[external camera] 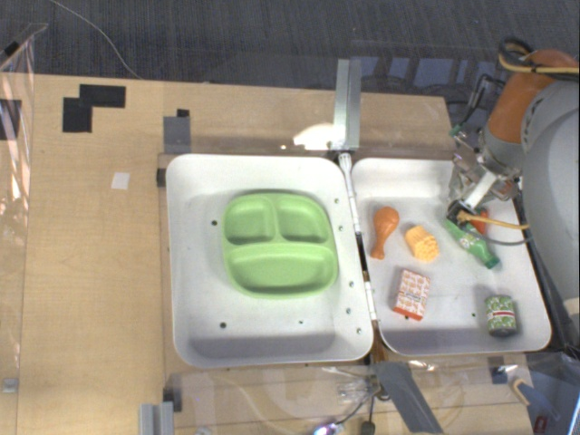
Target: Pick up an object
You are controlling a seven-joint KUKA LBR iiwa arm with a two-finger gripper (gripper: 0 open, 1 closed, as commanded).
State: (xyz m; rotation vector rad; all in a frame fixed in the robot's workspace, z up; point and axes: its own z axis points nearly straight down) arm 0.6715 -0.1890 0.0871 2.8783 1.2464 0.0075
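The right bin (426, 329) holds an orange drumstick (384, 229), a yellow-orange ridged piece (421, 243), a red and white box (410, 294), a small green can (499, 314) and a green bottle (473, 243) lying at a slant. My gripper (466, 191) hangs low over the far right part of this bin, just above the upper end of the green bottle. Nothing can be seen held in it.
A green divided plate (275, 243) lies in the middle of the left bin (195, 315). A metal divider (356, 234) runs between the two bins. The grey arm with its orange band (512, 107) comes in along the right edge.
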